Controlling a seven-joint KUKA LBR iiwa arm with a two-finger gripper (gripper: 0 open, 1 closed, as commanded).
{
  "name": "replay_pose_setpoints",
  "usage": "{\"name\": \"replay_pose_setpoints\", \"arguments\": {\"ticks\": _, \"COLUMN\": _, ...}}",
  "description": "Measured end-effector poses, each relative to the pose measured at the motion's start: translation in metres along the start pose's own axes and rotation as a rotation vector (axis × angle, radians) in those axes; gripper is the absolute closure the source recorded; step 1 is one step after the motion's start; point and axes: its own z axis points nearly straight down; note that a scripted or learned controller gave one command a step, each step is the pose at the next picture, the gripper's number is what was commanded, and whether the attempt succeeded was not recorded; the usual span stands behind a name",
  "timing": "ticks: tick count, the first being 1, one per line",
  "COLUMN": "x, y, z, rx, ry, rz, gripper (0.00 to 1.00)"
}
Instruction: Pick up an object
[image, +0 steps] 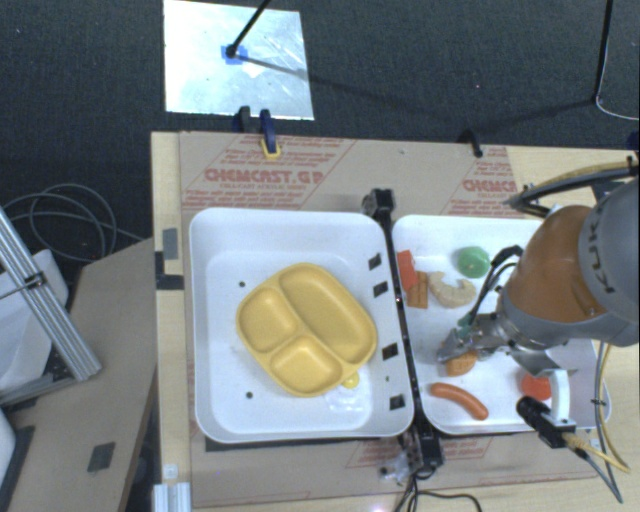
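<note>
The right bin (430, 232) holds several small food toys. A green ball (472, 262) lies near its back, with a beige curved piece (453, 291) and a brown piece (421, 290) in front of it. A red-orange block (405, 268) leans by the divider. A red sausage (460, 400) lies near the front wall. My gripper (458, 347) reaches in from the right and hangs low over the bin's middle, right above a small orange piece (461, 366). A red item (535, 385) peeks out beneath the arm at the right.
The left bin (215, 300) holds a yellow divided plate (305, 327). A black divider with clips (392, 310) runs between the bins. The arm's grey and orange body (560, 275) covers the right bin's right side. Cables hang at the front right.
</note>
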Motion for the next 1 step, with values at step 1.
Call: {"name": "replay_pose_setpoints", "arguments": {"ticks": 1, "x": 0.088, "y": 0.0252, "z": -0.0947, "rx": -0.007, "ry": 0.005, "rz": -0.014, "gripper": 1.0}}
